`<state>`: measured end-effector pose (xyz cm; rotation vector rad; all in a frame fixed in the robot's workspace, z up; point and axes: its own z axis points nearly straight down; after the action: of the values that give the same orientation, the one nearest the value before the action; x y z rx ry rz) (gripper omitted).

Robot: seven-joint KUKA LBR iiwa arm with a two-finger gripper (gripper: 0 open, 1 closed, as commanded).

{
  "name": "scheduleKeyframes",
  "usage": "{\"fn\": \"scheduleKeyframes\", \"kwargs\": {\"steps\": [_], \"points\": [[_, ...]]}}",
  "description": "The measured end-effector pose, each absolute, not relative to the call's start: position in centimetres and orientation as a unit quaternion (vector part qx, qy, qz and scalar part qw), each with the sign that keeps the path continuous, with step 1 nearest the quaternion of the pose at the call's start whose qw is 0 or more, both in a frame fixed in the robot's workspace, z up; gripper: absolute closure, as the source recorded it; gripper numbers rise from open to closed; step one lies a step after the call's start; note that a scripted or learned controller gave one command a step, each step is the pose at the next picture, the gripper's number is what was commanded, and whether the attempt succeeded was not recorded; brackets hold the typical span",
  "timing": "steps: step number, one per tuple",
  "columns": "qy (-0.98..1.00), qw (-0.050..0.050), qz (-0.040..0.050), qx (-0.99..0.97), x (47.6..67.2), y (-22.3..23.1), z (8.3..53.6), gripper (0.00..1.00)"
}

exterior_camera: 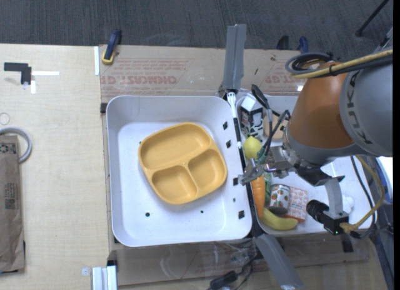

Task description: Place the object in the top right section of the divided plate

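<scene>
Plate (182, 162), yellow and divided, lies tilted in the left bin (125, 220) at frame centre. Right of it, the gripper (259, 169) hangs over the right bin's left edge among a lemon (251, 147), carrot (258, 194) and banana (279, 221); whether its jaws grip anything I cannot tell.

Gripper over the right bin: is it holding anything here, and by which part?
It cannot be told. The two-finger gripper sits low in the right white bin among a yellow-green pear-shaped fruit, an orange carrot and a yellow banana.
</scene>
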<state>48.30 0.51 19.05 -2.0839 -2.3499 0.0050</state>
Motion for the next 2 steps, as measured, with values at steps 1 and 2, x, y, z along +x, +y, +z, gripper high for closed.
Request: {"fn": "scheduleKeyframes", "kwargs": {"steps": [1,2], "points": [[-0.544,0.000,0.0022,-0.839,47.79,4.93,20.59,0.00],[-0.544,0.000,0.0023,-0.839,47.78,4.93,20.58,0.00]]}}
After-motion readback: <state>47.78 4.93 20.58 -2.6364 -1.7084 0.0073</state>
